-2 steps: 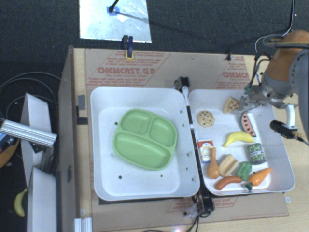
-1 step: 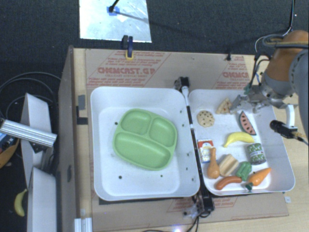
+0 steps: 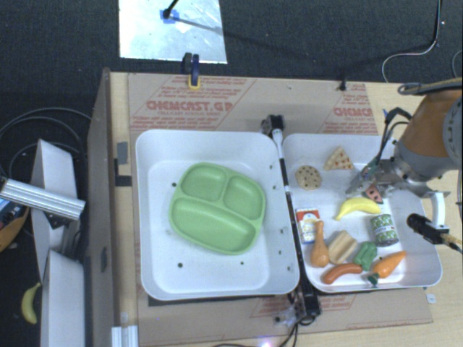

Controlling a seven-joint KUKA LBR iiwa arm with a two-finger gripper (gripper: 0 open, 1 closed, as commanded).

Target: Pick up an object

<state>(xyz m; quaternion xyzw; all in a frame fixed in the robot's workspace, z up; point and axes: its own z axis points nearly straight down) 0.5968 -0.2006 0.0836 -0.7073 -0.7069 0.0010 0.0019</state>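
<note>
The arm (image 3: 434, 132) enters from the right edge of the frame and its gripper (image 3: 370, 183) sits low over the upper part of the right bin (image 3: 434, 266). Whether the pincer is apart or together cannot be told at this resolution; no object is visibly clamped in it.

Candidate objects all lie in the right bin. A small reddish object (image 3: 374, 192) lies directly at the gripper tip, and the banana (image 3: 357, 207) lies just below and left of it. A cookie (image 3: 308, 176) and a pizza slice (image 3: 338, 160) occupy the upper left of this bin. A can (image 3: 383, 230) stands right of the banana. A carton (image 3: 307, 220), a chicken leg (image 3: 319, 244), a bread piece (image 3: 341, 246), a green pepper (image 3: 365, 254), a sausage (image 3: 340, 272) and a carrot (image 3: 388, 264) crowd the lower part. The left bin (image 3: 152, 194) holds a green divided plate (image 3: 217, 207).

Recommended procedure for the step in hand, judged as the descent onto a target:

1. Select the nearest object: the reddish piece or the banana.
2. Centre the tip over a single object, so that the neighbour is not pinched with it.
3. For the banana, close across its narrow width.
4. Lift straight up, clear of the can and the bin wall.

Risk: the reddish piece and the banana lie close together, so an off-centre closure may push both aside.
</note>
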